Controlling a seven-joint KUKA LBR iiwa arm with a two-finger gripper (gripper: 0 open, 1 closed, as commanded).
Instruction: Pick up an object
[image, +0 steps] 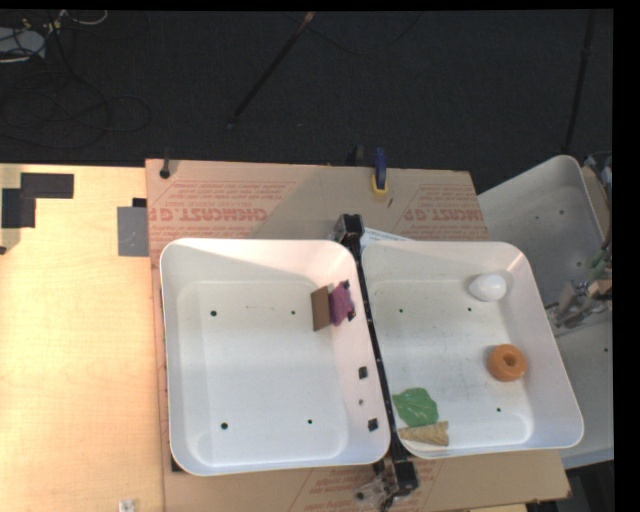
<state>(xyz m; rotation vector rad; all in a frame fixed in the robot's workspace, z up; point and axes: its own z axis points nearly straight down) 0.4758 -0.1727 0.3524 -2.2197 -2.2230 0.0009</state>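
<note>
Brightness: bench evenly lit, both white bins (265, 455) near overexposed; floor at 12 o'clock dark.
Shadows: soft grey wedge inside the left bin's rim at 11 o'clock.
Glare: white ball (488, 287) washed out.
Focus: mildly soft, small objects grainy.

Two white bins (190, 300). Five small things: one purple-and-brown block (332, 305), one white ball (488, 287), one orange ring (507, 363), one green lump (415, 406), one tan wedge (425, 434), possibly cloth.
</note>
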